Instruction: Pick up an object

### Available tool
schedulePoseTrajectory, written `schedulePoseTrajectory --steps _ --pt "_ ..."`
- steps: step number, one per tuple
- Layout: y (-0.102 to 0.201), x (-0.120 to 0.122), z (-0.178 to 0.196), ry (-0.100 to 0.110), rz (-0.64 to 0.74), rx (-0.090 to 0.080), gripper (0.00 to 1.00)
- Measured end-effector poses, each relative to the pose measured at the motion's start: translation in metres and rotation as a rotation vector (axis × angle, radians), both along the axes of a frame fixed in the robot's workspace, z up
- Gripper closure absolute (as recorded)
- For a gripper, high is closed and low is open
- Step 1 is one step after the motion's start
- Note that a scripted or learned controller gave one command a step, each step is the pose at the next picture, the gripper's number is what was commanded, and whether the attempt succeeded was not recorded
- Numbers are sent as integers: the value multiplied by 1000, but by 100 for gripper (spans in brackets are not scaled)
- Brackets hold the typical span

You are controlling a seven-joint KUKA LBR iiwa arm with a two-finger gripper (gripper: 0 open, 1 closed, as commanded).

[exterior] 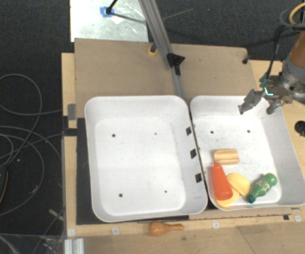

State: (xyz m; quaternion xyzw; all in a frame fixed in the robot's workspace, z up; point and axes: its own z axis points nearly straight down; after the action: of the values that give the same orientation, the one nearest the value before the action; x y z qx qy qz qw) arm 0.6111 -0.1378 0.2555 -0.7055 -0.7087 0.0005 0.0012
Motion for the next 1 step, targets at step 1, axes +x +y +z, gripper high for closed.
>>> schedulePoseTrajectory --steps 1 --pt "0 1 2 -4 0 -1 0"
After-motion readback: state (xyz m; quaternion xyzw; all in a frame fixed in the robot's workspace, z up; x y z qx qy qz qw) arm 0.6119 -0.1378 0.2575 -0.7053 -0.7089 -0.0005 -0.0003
